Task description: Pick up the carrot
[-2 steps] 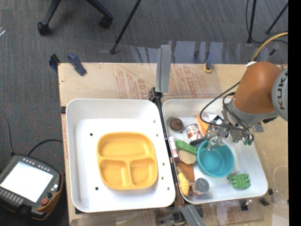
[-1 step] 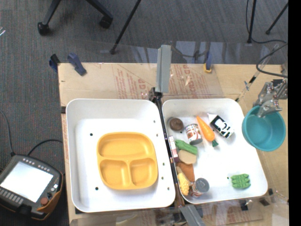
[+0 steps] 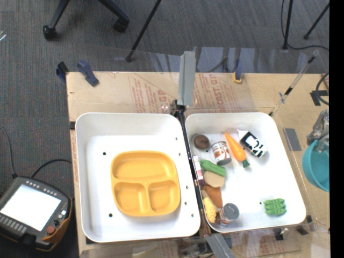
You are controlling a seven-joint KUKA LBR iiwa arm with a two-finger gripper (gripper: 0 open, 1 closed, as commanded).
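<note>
Lying at a slant in the right bin [image 3: 293, 187], the carrot [image 3: 235, 146] points its green stalk end down-right, w/ its upper end just beside a black-and-white carton [image 3: 253, 144] and its left flank near a small red-and-white can [image 3: 221, 152]. Those neighbours matter: a grasp across the carrot's width probably needs fingers dropping into the narrow gaps on either side, so the lower half, where the bin floor is barer, looks like the easier spot. Rest of the toy food is bunched along the bin's left wall: a brown round piece [image 3: 201, 141], a green veg [image 3: 213, 168], a bread-like piece [image 3: 214, 180], corn [image 3: 209, 210] and a grey-lidded can [image 3: 230, 212]; a green leafy item [image 3: 274, 206] sits well apart near the bottom-right corner. Left bin [image 3: 88, 138] holds a yellow divided plate [image 3: 145, 183]. At the view's right edge a bit of grey hardware [image 3: 320, 127] shows, prob. part of the arm, but I can't tell the gripper's state from it. Judging by this, nothing is lifted yet; approach not begun.
</note>
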